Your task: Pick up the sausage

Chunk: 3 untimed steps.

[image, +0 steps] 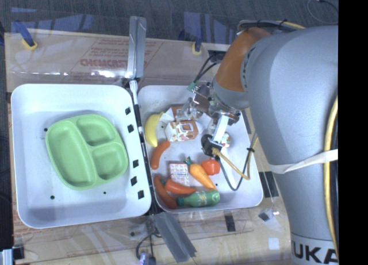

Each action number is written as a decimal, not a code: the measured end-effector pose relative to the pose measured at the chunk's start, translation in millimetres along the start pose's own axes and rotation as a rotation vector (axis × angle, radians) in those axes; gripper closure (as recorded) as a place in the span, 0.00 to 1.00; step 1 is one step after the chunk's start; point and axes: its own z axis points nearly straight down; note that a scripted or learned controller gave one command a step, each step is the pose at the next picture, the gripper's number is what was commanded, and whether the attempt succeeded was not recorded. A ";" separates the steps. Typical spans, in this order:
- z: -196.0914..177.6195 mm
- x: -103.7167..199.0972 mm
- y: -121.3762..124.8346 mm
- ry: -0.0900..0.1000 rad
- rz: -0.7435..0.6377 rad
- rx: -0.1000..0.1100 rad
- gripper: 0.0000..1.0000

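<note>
The sausage (159,154) is an orange-red link lying at a slant near the left wall of the right bin (253,192), just below a yellow banana (151,129). My gripper (191,108) hangs over the back middle of that bin, above a printed snack packet (184,131). It is to the right of the sausage and further back, and apart from it. The arm's grey body covers the bin's right side.
The front of the right bin holds a carrot (199,175), a tomato (211,166), a second packet (179,171), a darker red curved piece (160,193), an orange pepper (179,188) and a green bottle (199,199). A green divided plate (86,150) lies in the left bin (23,200).
</note>
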 end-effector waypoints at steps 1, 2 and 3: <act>30.7 31.4 -32.8 0.000 -0.210 -0.002 0.00; 32.1 7.1 -73.7 -0.001 -0.032 0.001 0.00; 33.2 -18.0 -105.3 -0.001 -0.049 0.002 0.00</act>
